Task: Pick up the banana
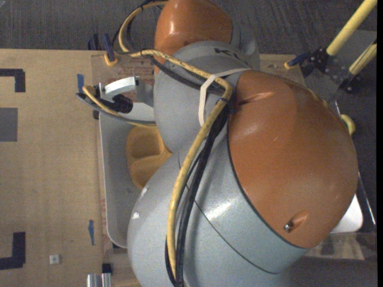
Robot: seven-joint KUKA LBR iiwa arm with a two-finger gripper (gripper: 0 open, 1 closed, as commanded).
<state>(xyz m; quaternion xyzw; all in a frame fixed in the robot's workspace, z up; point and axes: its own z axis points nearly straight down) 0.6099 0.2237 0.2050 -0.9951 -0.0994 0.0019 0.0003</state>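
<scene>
1. Although the arm (263,178) covers most of the scene, a yellow rounded shape (145,154) lies in the white bin (111,160), partly under the grey housing; it may be the banana, but too little shows to be sure.
2. The bin sits on the wooden desk (48,160), its left wall free of the arm.
3. The tool is hidden behind the arm's bulk, so I cannot tell whether it is spread or pressed together.
4. To do this step well, I judge the tool should descend over the fruit's middle, straddling its narrow width, and close only once low enough to avoid skidding off the curved skin.
</scene>
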